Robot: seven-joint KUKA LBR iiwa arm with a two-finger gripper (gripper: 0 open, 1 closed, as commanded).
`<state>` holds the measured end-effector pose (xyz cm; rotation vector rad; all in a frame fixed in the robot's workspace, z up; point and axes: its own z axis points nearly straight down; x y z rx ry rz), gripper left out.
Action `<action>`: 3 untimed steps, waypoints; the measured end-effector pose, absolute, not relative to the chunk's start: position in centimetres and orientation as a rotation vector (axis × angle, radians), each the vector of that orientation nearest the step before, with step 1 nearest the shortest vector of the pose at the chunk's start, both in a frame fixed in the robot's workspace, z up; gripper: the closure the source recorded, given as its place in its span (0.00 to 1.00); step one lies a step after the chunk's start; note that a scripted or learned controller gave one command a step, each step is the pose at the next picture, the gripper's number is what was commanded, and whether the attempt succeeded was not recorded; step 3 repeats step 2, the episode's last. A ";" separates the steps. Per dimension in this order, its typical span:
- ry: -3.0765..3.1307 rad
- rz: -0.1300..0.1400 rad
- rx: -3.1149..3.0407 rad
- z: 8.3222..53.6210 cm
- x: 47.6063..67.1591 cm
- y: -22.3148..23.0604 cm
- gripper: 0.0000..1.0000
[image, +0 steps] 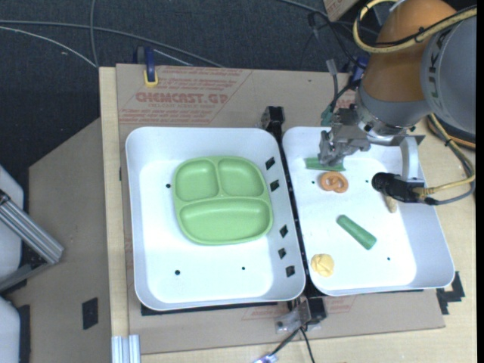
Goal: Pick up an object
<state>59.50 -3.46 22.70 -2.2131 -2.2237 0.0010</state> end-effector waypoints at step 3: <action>-2.224 0.002 -2.211 22.4 58.8 7.3 1.00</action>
